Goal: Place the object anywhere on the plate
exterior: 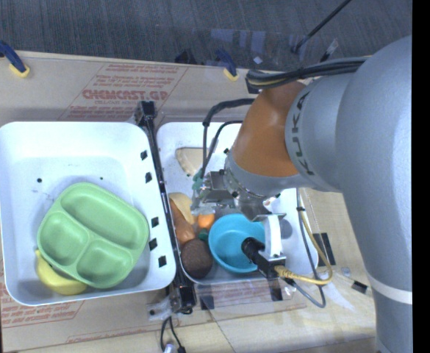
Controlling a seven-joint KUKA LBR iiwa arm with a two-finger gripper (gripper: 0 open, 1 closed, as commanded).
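Observation:
The green divided plate lies in the left bin, tilted over a yellow object that pokes out at its lower left. My gripper is down in the right bin, beneath the orange wrist band. It hangs over a cluster of toy foods near the bin's left wall. Just below it sit a small orange piece and a tan, bread-like piece. The arm hides most of the gripper.
A blue bowl and a dark brown rounded object sit at the front of the right bin. A beige flat piece lies at its back left. A black divider runs between the bins. Cables trail at the right.

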